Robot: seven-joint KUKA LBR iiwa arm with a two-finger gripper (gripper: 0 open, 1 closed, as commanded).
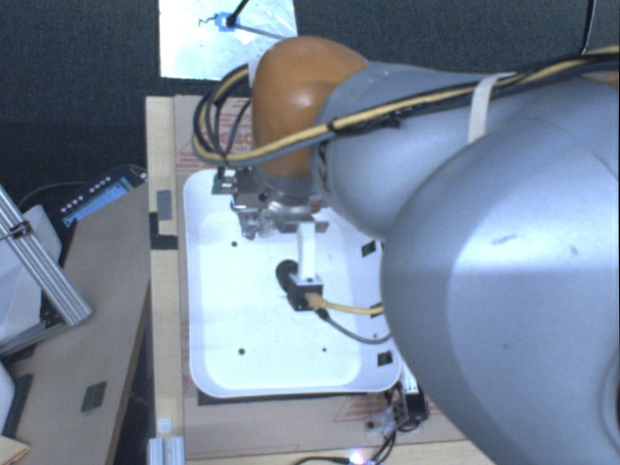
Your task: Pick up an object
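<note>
The gripper [260, 223] hangs low over the far part of the white bin [208, 289], its metal tip close to the bin floor. From this slanted view, whether it is released or clenched cannot be told, and nothing can be seen caught in it. The object to be picked up cannot be made out with any certainty. The open floor of the bin carries just a few small dark dots [242, 352], which look more like fixings in the tray than loose items, so anything worth grasping would have to lie directly beneath the tool or under the arm's bulk. The low, plumb stance reads as a straight-down reach, the usual way to come at something lying flat in a shallow tray. Above the tool rises the orange band [295, 95], and behind it the broad grey arm [504, 260] sweeps in from the right, covering that side of the bench [165, 289]. Cables loop round the wrist with enough slack to let it turn. Well apart from the bin, a silvery sheet [194, 37] lies beyond the bench's far edge, and a dark device with a blue face [102, 192] sits off to the left.
</note>
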